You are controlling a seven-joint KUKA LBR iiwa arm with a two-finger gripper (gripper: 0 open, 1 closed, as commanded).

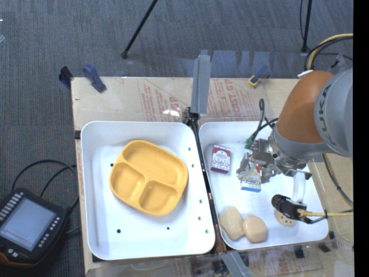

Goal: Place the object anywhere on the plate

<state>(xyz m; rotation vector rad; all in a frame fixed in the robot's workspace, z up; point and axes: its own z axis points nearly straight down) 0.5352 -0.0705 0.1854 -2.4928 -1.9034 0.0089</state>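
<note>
claw: gripper is hanging over the right bin, fingers looking clamped on a small blue-and-white packet
packet: sitting right under the fingertips, well right of the plate
plate: yellow divided plate is lying in the left bin
card box: red box is lying just left of the gripper
buns: two pale buns are resting below the gripper
in the way: bin walls between packet and plate

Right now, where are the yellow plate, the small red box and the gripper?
yellow plate (128, 154): camera view, upper-left rim.
small red box (221, 158): camera view, middle of its top face.
gripper (251, 175): camera view, around its fingertips.
</note>
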